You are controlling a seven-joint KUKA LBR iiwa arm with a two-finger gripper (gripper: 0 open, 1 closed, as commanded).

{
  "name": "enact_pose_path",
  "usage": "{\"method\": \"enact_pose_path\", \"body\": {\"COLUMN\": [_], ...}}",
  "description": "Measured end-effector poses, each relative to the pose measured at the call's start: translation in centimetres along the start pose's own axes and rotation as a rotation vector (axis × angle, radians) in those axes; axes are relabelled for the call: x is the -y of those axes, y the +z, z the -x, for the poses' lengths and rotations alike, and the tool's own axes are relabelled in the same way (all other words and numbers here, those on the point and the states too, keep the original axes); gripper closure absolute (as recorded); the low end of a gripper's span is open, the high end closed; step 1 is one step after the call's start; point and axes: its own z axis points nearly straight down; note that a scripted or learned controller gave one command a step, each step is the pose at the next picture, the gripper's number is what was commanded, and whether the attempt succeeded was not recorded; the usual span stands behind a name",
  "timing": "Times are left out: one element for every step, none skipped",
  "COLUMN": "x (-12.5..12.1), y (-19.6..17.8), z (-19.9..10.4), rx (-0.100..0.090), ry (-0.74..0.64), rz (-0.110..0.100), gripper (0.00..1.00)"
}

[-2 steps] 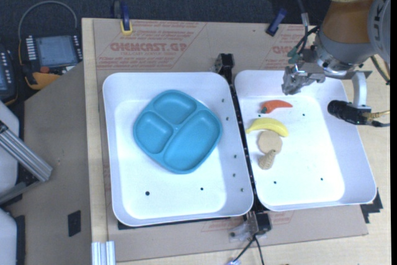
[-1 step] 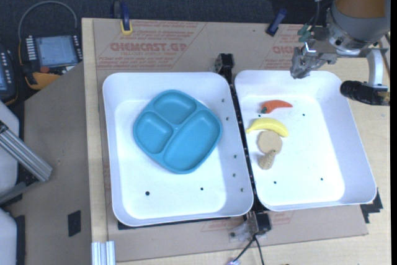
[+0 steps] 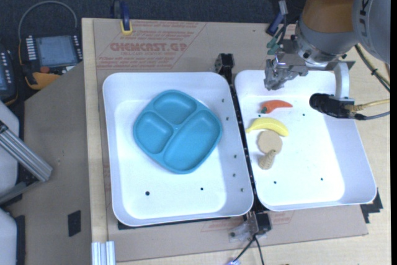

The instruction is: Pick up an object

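The gripper [image 3: 277, 79] hangs over the far end of the right bin [image 3: 347, 170], just above a small orange carrot [image 3: 276, 106]; whether its fingers are parted or closed I cannot tell from this angle. Nothing is seen held. Just nearer the camera lie a yellow banana [image 3: 268, 126] and a tan mushroom-shaped piece [image 3: 268, 149], the three close together but apart. The carrot looks the likeliest target (it sits nearest the tool). To do this well, the arm should come straight down, centre across the carrot's narrow width, and avoid nudging the banana. The left bin [image 3: 124, 195] holds a blue divided plate [image 3: 178, 130]. On the cardboard sheet [image 3: 161, 43] beyond the bins, red print reads roughly "CHEMCAST", with smaller lines too blurred to read.
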Motion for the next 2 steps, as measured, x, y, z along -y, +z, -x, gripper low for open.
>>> {"method": "enact_pose_path", "body": {"x": [1.9,3.6], "y": [0.6,3.4], "z": [-5.8,-11.0], "rx": [0.000,0.000], "ry": [-0.001,0.000], "rz": [0.001,-0.002], "gripper": [1.00,1.00]}}
